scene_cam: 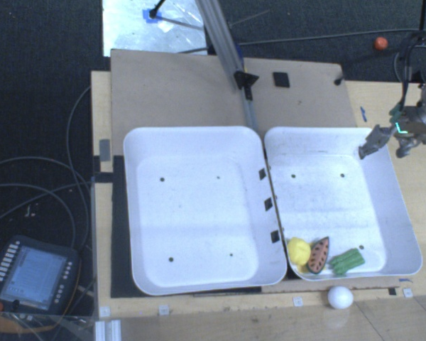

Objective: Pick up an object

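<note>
End effector (385,142) hovers over the right bin's (355,190) far right rim, fingers spread, gripping nothing. Yellow toy (299,250), red piece (318,255) and green piece (346,261) huddle along the near edge; the bin's middle lies open. A white ball (340,298) sits on the desk (220,91).

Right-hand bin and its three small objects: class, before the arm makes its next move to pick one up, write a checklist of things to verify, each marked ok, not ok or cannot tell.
1. Objects to pick are present in the right bin: a yellow object, a red-brown object and a green object lie along its near edge. Ok.
2. Tool is above a target: it sits at the bin's far right corner, away from the objects. Not ok.
3. Targets are spaced for a clean grasp: yellow and red-brown objects touch. Not ok.
4. Tool is free of any object: cannot tell.
5. Everything is inside a bin: a white ball lies on the bench outside. Not ok.
</note>
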You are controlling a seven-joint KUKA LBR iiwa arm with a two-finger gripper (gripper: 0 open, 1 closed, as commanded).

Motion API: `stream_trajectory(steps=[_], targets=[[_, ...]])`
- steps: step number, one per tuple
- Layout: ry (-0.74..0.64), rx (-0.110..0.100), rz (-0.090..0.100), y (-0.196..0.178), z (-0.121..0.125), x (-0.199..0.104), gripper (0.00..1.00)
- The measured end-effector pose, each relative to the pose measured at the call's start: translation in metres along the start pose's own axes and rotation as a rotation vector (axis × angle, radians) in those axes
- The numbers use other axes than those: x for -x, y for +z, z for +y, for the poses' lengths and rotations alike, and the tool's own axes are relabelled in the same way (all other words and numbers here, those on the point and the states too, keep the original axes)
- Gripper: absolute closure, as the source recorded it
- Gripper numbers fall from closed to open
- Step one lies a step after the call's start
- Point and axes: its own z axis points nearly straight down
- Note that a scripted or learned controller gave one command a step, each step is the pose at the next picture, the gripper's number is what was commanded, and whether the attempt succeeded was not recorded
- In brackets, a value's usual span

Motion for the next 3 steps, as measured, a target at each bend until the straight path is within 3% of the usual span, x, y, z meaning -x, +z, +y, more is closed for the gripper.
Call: stream_trajectory(steps=[1,3], targets=[[0.000,0.000,0.000,0.000,0.000,0.000,0.00],[0.001,-0.005,0.001,0.106,0.000,0.015,0.00]])
